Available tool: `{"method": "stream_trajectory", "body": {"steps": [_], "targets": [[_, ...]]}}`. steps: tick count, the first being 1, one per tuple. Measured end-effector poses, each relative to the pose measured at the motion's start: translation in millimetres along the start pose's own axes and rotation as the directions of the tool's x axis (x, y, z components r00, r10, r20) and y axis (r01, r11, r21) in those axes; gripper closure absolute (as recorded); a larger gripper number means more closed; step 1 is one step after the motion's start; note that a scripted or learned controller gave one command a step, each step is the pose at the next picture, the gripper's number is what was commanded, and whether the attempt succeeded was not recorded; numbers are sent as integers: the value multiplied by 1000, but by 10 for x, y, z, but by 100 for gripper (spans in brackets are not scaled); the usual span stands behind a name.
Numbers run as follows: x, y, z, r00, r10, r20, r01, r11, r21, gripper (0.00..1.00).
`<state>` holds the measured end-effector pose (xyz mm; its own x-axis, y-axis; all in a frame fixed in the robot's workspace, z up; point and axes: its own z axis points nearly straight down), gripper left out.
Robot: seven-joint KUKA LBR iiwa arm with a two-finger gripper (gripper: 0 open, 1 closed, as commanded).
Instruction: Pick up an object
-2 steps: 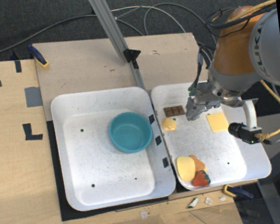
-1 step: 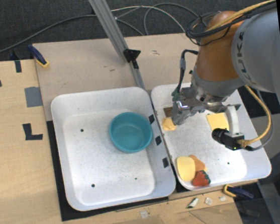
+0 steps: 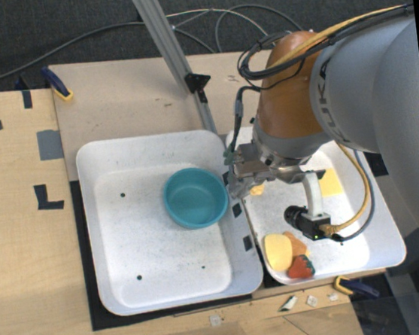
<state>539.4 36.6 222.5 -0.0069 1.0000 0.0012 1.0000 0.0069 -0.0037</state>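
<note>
the arm (image 3: 336,87) hangs over the right bin (image 3: 383,251), its bulk covering most of that bin's upper half. the gripper (image 3: 245,177) sits low near the ridge where the two bins meet, but the wrist hides its fingers, so i cannot tell whether it is spread or closed, or whether anything is in it.

things to pick are few. a teal bowl (image 3: 194,197) rests in the left bin (image 3: 126,287), against that bin's right side, just beside the gripper. in the near corner of the right bin lie a pale yellow piece (image 3: 278,250) and a red strawberry-like toy (image 3: 302,267), touching each other. a yellow patch (image 3: 330,183) shows further back in the right bin, partly behind the arm.

the risk i see: the gripper is so near the shared rim that a descent here could land on the bin walls rather than on an object. the bowl is wide and smooth, so a pinch on its rim may slip. the yellow piece and red toy are crowded into a corner, where the walls leave little room.

a black fitting (image 3: 307,223) with its cable (image 3: 361,197) dangles near those two pieces. a metal pole (image 3: 173,54) slants across the back.
</note>
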Motion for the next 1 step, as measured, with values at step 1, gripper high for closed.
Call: {"method": "stream_trajectory", "body": {"steps": [1], "targets": [[602,-211,-5,1000,-2,-1,2,1000,0,100]]}}
